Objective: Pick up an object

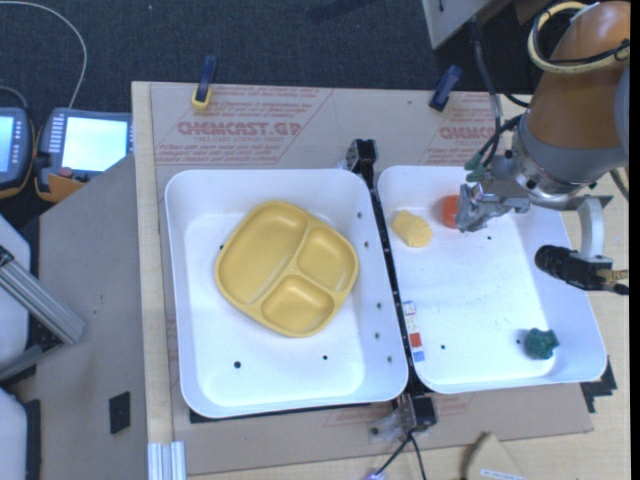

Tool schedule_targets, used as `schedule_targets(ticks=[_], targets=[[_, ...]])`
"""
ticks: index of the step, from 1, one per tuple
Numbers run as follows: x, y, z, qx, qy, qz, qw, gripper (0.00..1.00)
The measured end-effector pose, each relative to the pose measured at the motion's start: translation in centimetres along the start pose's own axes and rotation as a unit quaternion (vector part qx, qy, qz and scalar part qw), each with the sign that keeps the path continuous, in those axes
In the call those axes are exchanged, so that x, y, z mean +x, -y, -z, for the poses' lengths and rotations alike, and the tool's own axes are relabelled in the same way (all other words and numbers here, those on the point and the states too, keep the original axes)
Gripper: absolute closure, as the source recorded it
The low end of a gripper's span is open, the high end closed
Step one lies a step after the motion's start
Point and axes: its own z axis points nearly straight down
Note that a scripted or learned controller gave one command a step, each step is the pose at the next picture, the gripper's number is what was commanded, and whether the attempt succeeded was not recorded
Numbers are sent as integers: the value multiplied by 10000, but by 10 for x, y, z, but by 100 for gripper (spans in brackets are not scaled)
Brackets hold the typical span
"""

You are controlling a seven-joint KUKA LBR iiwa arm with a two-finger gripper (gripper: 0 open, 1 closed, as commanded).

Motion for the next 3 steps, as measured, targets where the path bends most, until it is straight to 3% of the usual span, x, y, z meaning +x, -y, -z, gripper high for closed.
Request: schedule_targets(ticks=[3], targets=[[151, -25, -40, -7, 2, 6, 10000, 100]])
